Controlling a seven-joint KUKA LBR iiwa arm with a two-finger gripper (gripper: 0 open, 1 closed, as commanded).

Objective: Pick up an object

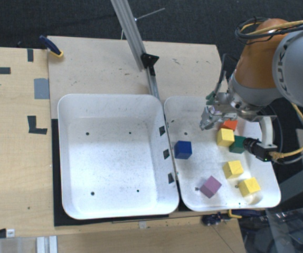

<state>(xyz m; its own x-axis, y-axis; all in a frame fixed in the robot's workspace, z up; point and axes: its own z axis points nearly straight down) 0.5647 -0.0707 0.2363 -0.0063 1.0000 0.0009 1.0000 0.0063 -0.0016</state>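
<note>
The right bin holds several small blocks. A blue cube lies near its left wall. A yellow cube sits next to an orange block and a green block. Lower down lie a purple cube and two more yellow cubes. My gripper hangs over the upper part of the right bin, just left of the orange block and above the yellow cube. No block shows between its fingers.
The left bin stands beside the right one. A slanted metal pole crosses the back of the bench. A blue and yellow clamp lies at the far left. Cables trail by the right bin's edge.
</note>
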